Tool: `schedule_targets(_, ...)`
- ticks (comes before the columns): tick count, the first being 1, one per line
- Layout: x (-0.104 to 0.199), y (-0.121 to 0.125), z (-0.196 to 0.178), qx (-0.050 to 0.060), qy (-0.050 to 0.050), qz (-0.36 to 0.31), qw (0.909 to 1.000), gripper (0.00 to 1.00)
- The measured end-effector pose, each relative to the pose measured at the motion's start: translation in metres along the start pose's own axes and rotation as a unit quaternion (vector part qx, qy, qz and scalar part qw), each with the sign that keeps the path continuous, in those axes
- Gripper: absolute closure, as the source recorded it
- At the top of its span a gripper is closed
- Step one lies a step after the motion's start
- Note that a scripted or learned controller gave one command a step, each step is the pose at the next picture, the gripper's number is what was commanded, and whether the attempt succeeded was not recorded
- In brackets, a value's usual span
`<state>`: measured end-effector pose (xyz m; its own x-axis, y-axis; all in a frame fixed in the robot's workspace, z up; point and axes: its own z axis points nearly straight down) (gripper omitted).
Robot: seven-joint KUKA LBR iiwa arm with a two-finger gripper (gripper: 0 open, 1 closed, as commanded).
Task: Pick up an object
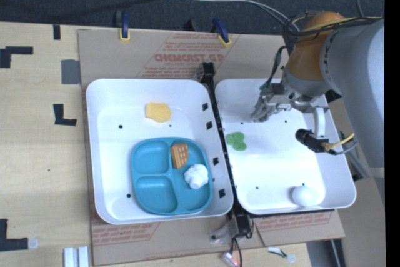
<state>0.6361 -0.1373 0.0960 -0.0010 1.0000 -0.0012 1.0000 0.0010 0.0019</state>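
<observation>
Camera view: the gripper [262,110] hangs over the right bin [325,197]; its grip state cannot be told. The green object [235,141] lies in that bin, just down-left of the gripper.

In the right bin [325,197], open floor lay between the green piece [236,141] near the left wall and the white ball [306,196] by the near rim. The left bin [100,134] was more crowded: a blue tray [150,187] filled its near half, leaving room around the yellow piece [158,112] behind it.
</observation>
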Motion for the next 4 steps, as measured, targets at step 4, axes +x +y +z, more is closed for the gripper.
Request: schedule_targets(4,0.047,-0.015,-0.108,0.001,0.001,-0.001,1.0,1.0)
